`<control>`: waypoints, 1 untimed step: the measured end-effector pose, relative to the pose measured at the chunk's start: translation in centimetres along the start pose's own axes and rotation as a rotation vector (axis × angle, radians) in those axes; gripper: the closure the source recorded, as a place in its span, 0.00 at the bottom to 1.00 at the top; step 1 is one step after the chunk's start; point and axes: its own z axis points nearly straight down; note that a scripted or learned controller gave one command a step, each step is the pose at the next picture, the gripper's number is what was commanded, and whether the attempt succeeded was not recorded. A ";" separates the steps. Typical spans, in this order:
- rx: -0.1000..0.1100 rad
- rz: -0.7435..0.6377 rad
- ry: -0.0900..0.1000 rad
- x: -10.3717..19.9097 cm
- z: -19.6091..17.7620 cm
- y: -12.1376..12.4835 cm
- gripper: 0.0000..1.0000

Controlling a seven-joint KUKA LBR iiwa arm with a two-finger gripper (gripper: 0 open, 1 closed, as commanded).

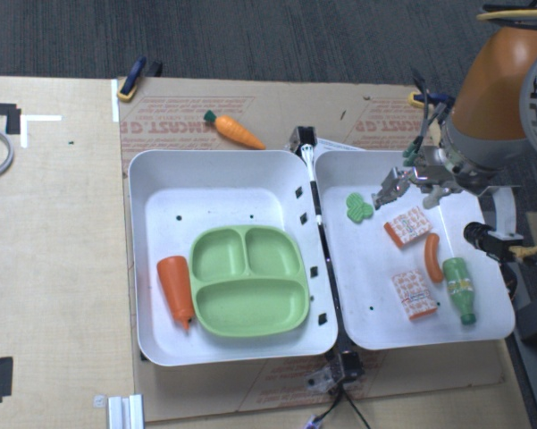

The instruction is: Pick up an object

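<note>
Hand above right bin (near green toy); nothing between fingers

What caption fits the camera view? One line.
Gripper hovers over right bin above green toy; divided plate in left bin.

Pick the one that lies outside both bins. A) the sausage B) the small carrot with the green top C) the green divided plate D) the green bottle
B: the small carrot lies on the cardboard behind the left bin, while the bottle and sausage sit in the right bin and the plate in the left.
</note>
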 end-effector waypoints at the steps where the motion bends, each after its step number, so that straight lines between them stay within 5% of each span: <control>1: -0.001 -0.161 0.000 -5.2 3.9 -4.7 0.00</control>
